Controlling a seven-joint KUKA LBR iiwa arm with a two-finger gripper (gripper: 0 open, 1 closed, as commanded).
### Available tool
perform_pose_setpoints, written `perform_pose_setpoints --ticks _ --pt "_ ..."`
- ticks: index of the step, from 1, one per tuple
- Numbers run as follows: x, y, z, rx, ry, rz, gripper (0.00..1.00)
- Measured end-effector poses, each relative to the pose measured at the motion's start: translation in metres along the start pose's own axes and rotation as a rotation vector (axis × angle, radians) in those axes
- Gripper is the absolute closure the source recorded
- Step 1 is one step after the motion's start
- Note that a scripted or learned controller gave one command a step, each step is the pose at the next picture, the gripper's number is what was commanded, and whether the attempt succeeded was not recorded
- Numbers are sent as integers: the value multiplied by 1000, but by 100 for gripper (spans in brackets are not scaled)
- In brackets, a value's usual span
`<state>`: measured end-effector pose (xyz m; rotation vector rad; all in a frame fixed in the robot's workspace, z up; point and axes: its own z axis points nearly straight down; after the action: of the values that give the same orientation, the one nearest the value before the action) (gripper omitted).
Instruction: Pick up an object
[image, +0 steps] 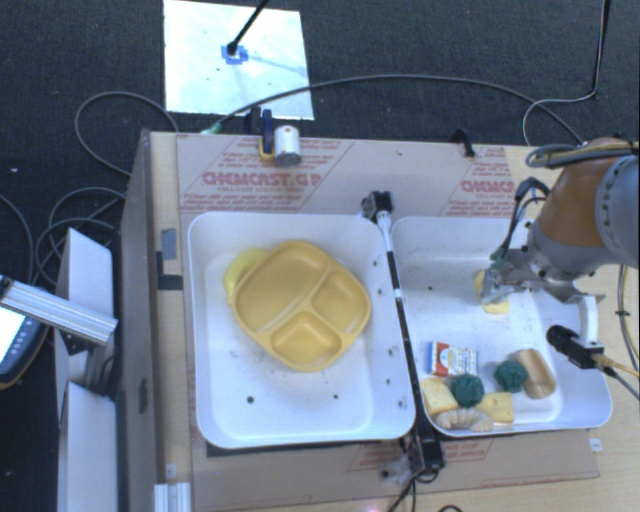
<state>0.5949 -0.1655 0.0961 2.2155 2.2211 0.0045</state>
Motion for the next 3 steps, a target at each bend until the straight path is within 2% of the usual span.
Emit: perform_pose_setpoints --ticks 1,2,3 --pt "56 -45 12 5 1 -1 100" --pt "65 -57 12 5 2 2 100" --pt "79 -101 11 4 1 1 100"
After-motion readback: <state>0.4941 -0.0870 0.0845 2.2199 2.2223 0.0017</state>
